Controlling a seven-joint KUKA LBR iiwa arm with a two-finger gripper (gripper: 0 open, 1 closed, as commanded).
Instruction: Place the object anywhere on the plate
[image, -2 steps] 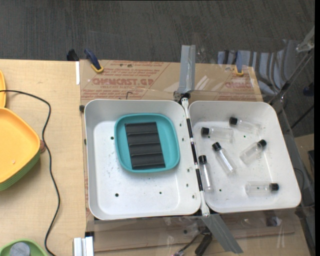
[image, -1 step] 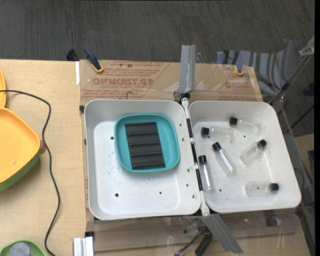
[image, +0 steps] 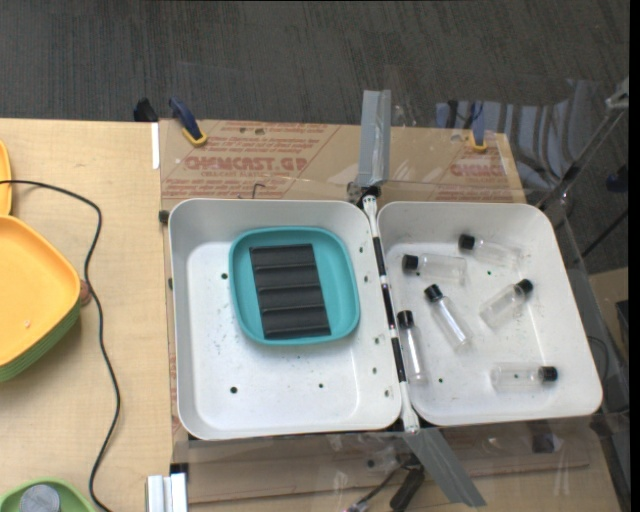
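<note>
Camera view, looking down on the counter (image: 110, 300).

Bins: two white bins side by side, touching along their inner edges. The left bin (image: 200, 390) holds one teal plate (image: 345, 290), set toward the upper middle of the bin floor. One dark ribbed pad (image: 289, 291) lies on the plate; four ridges counted.

The right bin (image: 560, 400) holds six clear tubes, each with a black cap, all lying flat.
- Tube one (image: 483, 247), near the far wall, cap to the left.
- Tube two (image: 435, 265), upper left of the bin, cap to the left.
- Tube three (image: 446, 315), near the middle, slanted, cap at the upper end.
- Tube four (image: 503, 303), right of the middle, slanted, cap at the upper right end.
- Tube five (image: 520, 377), near the front right corner, cap to the right.
- Tube six (image: 409, 348), just beside the bin's left wall, cap at the upper end.

All six tubes are in the right bin, well apart from the plate. No tube rests on the plate.

Claw: how far it is open, and whether it has hold of anything, cannot be told.

Surroundings: one sheet of cardboard (image: 260, 160) with red print lies under the bins. Two blue clamps, one at the far left (image: 186, 120) and one at the far right (image: 478, 135) of the cardboard. One yellow dish (image: 30, 290) at the left edge. One black cable (image: 100, 330) runs across the counter.
</note>
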